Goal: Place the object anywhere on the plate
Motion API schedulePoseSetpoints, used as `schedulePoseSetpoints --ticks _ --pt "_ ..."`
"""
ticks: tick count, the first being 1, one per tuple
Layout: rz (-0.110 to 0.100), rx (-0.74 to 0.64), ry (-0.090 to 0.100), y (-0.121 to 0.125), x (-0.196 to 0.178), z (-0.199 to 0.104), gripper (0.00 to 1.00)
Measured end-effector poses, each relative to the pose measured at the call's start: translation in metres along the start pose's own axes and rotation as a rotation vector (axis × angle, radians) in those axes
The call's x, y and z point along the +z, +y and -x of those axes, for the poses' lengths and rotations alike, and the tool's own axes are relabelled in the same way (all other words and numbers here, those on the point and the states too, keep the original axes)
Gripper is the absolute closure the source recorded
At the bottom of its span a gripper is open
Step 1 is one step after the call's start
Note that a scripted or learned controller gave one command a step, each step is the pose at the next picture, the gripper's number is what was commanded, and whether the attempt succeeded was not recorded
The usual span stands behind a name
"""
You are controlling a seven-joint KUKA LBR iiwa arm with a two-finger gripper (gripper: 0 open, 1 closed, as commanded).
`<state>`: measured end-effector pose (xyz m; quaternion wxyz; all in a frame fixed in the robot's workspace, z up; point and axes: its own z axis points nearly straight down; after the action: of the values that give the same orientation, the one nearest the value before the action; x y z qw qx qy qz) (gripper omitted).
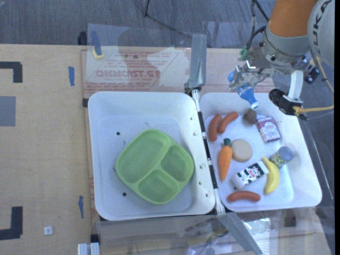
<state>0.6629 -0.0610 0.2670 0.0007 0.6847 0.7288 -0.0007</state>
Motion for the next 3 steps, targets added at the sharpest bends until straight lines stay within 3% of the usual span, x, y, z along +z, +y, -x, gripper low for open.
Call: schedulePoseSetpoints --ticks 1,2,3 --pt "-0.002 -0.031 0.002 -0.031 0.074 -0.086 1.0" --pt "-0.003 -0.164 0.003 -0.065 0.083 -0.146 1.0" --pt "0.003 -0.306 0.002 -0.083 0.016 -0.183 1.0"
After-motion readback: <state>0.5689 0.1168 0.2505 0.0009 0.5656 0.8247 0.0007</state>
